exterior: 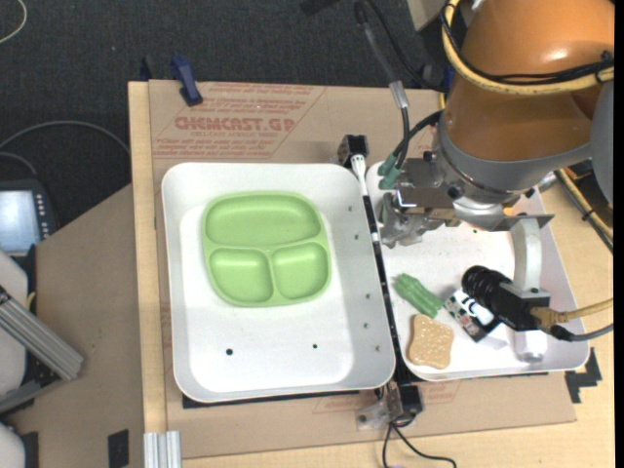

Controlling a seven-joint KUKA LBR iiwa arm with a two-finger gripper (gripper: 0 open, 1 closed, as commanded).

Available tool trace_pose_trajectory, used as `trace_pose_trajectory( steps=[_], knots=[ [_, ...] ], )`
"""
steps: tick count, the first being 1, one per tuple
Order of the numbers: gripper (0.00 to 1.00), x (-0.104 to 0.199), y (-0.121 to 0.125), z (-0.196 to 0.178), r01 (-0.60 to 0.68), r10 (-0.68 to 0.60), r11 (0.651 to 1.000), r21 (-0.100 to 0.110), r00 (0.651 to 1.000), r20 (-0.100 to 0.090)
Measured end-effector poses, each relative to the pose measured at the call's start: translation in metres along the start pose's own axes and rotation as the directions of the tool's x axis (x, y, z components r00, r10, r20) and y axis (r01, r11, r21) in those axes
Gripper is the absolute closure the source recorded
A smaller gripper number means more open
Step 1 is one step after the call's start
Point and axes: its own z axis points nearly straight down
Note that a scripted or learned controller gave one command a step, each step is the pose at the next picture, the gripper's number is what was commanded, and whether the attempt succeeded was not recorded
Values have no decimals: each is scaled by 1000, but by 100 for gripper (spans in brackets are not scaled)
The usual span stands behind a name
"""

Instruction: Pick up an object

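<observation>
Fingers: gripper (400,224) upper middle of right bin (556,354), opening couldn't be told.
Advice: centre over green piece (417,293) before descending.

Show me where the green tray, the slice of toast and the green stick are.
green tray (265,248): camera view, on the ridge where its three compartments meet.
toast (430,342): camera view, middle of its top face.
green stick (418,293): camera view, midway along its length.

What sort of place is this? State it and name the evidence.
Probably a robotics lab test bench: a robot arm over two white bins, a brown board clamped beneath them, loose cables, and toy items like a green divided plate.
</observation>
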Motion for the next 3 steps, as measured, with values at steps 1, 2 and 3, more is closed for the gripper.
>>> trace_pose_trajectory(
  steps=[1, 2, 3],
  knots=[
    [100, 4, 1, -63, 2, -2, 1000, -26, 1000, -5],
    [100, -29, 1, -73, -3, 3, 1000, -23, 1000, -3],
    [100, -46, -1, -177, 0, 0, 999, -33, 1000, -5]
  ],
)
